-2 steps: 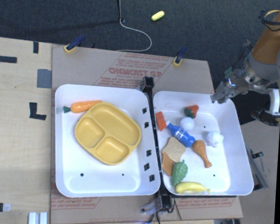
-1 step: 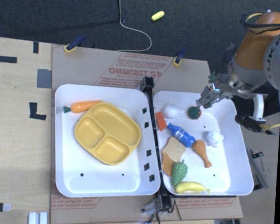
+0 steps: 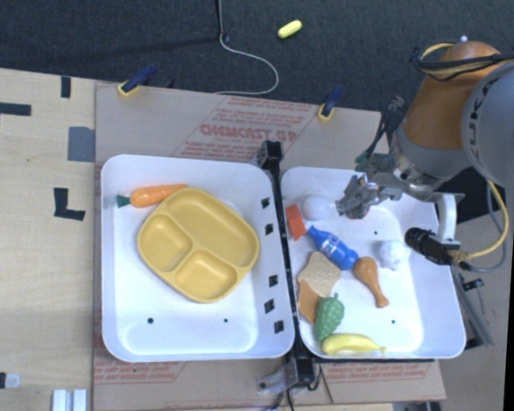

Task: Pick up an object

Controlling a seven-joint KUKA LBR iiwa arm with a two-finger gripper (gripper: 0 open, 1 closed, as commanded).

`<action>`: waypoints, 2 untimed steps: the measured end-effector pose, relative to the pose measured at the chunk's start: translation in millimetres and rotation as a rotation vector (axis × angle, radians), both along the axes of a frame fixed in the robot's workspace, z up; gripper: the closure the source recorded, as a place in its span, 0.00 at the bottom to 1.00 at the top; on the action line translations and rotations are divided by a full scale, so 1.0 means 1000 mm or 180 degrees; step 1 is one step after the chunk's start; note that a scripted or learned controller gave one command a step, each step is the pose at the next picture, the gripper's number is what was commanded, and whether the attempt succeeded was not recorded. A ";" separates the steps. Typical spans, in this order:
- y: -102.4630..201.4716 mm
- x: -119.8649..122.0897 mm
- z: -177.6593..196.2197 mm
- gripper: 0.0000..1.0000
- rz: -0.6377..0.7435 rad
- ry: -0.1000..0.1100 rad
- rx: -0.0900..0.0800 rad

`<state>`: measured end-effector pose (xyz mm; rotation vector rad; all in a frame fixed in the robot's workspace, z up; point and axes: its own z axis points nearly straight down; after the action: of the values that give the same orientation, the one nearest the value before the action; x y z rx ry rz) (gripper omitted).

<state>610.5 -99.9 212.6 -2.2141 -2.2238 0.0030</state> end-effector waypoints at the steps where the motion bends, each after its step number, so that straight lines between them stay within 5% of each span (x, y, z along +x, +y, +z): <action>1: 0.043 -0.032 -0.005 1.00 -0.0002 0.0003 -0.0001; 2: 0.095 -0.054 0.017 1.00 0.0008 -0.0005 0.0004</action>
<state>556.3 -4.5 229.2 -2.2116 -2.2268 -0.0002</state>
